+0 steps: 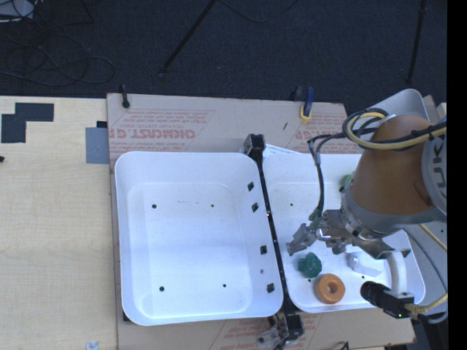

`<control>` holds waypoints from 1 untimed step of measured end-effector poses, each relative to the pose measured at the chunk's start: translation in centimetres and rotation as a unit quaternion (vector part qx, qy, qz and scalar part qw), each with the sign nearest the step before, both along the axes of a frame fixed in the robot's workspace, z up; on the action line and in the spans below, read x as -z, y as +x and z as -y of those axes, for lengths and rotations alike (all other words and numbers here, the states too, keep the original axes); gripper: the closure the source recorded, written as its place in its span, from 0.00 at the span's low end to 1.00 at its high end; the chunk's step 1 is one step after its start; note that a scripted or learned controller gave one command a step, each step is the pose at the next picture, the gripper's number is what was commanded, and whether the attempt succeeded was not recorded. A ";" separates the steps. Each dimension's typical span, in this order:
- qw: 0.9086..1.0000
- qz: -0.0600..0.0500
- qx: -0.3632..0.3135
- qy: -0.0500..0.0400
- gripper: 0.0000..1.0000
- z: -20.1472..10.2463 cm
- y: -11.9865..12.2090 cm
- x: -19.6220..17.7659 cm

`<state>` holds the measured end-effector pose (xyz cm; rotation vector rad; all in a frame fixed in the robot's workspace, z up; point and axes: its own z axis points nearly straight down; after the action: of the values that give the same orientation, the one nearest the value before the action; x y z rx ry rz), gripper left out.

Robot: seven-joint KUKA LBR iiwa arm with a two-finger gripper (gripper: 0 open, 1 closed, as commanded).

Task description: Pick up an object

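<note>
Looks down at a slant on a surface [51, 217] of pale wood, with a cardboard sheet [182, 126] under two shallow white bins side by side. Finds the left bin [131, 195] and the right bin [292, 173] touching along a black divider strip [264, 217]. Places the grey arm [390, 170], orange-banded above the wrist, coming in from the right and hanging over the right half of the right bin. Puts the end effector [303, 239] low over the middle of that bin, angled toward the divider strip, just behind a green lump [309, 264]. Cannot tell the end effector's opening from this angle, narrow or wide. Locates the green lump on the right bin's floor toward the front wall, close under the end effector, perhaps touching it, perhaps just clear. Spots an orange ring [330, 289] flat on the same floor, just right of and in front of the green lump, near it yet apart from the end effector. Notes a small green scrap [341, 187] at the arm's left edge, farther back in the right bin, mostly hidden. Marks a blue-and-yellow clamp [306, 104] at the cardboard sheet's back edge.
</note>
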<state>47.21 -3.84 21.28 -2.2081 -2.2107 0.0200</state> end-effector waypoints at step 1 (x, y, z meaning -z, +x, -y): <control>1.000 0.006 0.002 -0.002 0.00 4.7 4.3 11.5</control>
<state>51.55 -8.50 9.78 -2.2195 -2.2137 0.0113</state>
